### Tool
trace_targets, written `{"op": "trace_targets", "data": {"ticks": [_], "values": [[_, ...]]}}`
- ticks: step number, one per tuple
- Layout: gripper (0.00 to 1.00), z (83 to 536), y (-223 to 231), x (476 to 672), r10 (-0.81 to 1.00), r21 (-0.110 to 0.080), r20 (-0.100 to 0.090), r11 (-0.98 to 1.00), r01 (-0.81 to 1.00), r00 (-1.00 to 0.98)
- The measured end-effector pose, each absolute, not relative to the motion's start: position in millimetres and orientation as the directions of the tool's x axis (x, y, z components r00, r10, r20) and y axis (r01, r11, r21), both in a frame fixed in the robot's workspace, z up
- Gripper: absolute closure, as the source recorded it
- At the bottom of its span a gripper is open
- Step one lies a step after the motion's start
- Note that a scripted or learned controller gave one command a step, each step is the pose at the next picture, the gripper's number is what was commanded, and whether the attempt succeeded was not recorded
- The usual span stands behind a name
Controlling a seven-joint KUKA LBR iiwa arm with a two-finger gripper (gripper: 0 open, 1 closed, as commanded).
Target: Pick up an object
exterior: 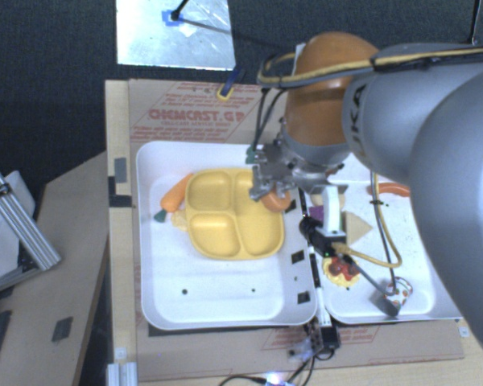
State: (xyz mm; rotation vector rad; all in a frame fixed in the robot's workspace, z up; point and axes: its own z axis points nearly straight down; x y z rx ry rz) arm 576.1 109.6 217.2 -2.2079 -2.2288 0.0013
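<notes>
A yellow divided plate (225, 219) lies in the left bin (217, 304). A toy carrot (175, 193) rests against the plate's left rim. My gripper (267, 185) hangs low over the plate's right rim, at the wall between the two bins. A small orange thing (278, 203) sits right under the gripper, touching or nearly touching it; whether it is gripped is hidden by the wrist.
The right bin (423, 284) holds a pale wedge (357, 226), an orange piece (394, 190), a red and yellow item (342, 270) and a grey tool (380, 296). The arm covers the back of the right bin. A cardboard sheet (193, 112) lies behind the bins.
</notes>
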Motion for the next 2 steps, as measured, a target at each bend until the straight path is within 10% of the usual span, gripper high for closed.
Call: {"op": "trace_targets", "data": {"ticks": [2], "values": [[1.0,232,106,577.9,1.0,0.002,0.001,0.005,1.0,-0.005]]}}
